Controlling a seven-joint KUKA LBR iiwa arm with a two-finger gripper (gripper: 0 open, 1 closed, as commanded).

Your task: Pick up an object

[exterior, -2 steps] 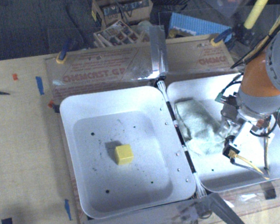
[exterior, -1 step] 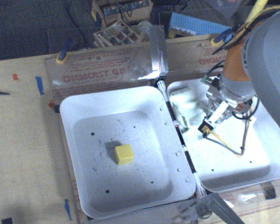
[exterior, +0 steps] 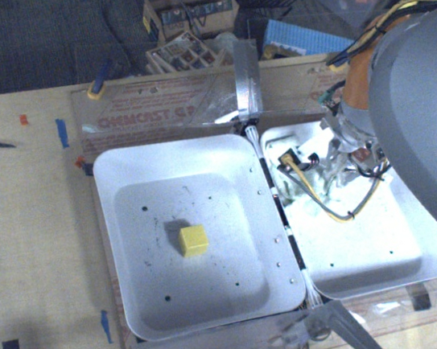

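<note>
Camera view looks down on two shallow white bins set side by side, and the left bin [exterior: 121, 176] serves as the landmark for everything else. Inside it, a little left of its middle, lies a small yellow block [exterior: 194, 240]. It is a plain cube-like piece, bright yellow on top with a slightly darker side face, and it casts a soft grey shadow toward the upper left. It sits flat on the bin floor, apart from every wall, among a few dark specks and small holes. Just right of the left bin, touching it along a shared rim, is the right bin [exterior: 395, 265]. The grey arm [exterior: 426, 122] reaches over that right bin, and the gripper [exterior: 328, 173] hangs low above its upper part, well apart from the yellow block. Cables crowd the gripper, so whether it is released or clenched cannot be told.
</note>
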